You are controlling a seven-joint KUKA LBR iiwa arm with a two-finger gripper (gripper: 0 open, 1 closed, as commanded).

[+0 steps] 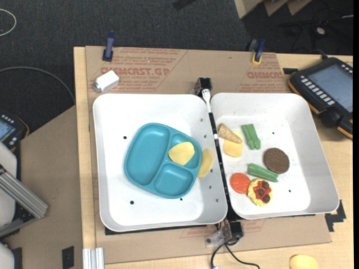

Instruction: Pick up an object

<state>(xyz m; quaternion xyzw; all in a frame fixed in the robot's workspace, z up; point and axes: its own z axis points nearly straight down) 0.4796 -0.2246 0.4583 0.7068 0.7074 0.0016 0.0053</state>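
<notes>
The left bin (112,206) holds a blue divided plate (157,161) with a pale yellow piece (182,153) lying in its upper right compartment. A second yellow piece (206,162) leans beside the plate near the bin's right wall. In the right bin (303,122) lie several toy foods: a tan wedge (228,132), a yellow lump (233,148), a green piece (251,136), a brown round disc (276,160), a green pod (262,172), a red slice (240,182) and a yellow piece with red spots (261,191).
Both bins rest on a cardboard sheet (168,66) held by two clamps (108,40) at the back. A small white block (106,81) lies at the back left. A control pendant (328,88) sits at the right. A yellow object (303,261) lies at the front right.
</notes>
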